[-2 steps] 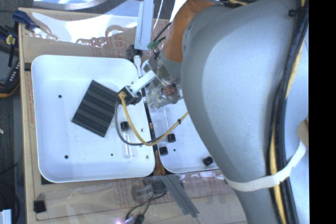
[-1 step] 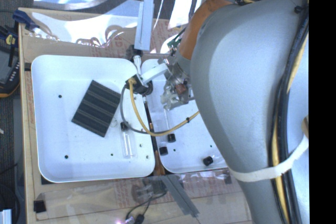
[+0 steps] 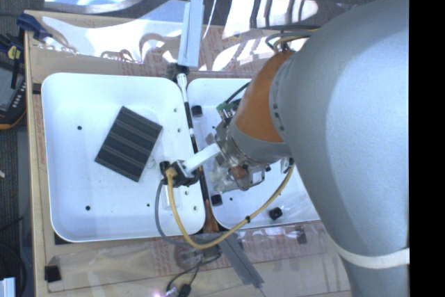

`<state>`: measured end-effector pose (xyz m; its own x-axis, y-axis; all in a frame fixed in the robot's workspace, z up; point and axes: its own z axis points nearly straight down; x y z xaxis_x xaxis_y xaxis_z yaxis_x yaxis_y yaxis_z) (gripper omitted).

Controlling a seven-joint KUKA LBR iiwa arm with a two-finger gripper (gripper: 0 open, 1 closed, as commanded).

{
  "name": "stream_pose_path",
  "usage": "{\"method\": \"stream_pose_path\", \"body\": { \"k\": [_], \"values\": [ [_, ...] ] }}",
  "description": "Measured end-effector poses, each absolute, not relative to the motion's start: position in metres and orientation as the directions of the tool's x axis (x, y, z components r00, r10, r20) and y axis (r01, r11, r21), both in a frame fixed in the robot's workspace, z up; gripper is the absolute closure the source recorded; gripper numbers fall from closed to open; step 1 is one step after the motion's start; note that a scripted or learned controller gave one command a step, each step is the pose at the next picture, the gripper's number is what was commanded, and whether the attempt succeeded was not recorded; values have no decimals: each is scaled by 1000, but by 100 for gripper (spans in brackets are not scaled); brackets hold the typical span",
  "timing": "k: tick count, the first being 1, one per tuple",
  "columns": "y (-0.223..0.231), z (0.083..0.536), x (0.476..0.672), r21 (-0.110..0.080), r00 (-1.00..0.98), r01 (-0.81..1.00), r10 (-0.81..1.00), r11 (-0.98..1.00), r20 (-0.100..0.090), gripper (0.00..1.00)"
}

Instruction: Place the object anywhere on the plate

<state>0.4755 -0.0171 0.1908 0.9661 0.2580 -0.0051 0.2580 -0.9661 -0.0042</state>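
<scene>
A dark grey ribbed rectangular plate [image 3: 128, 143] lay flat in the left white shallow bin [image 3: 66, 215], its surface lined with parallel grooves, sitting near the bin's middle and well clear of all four walls. Its long axis ran on a slant, from the lower left up toward the bin's far right corner. Over in the right white bin [image 3: 201, 90], the big grey arm with its orange band [image 3: 257, 104] hung low, the gripper [image 3: 233, 174] down near that bin's left wall. Were the jaws apart or together? Could not tell, the wrist hid them.
</scene>
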Motion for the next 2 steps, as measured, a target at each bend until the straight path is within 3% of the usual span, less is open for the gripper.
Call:
{"method": "stream_pose_path", "body": {
  "k": [1,2],
  "values": [
    [42,191,491,-3,940,341,341,-940,-3,100],
    [99,132,551,0,979,204,204,-979,-4,100]
  ]
}}
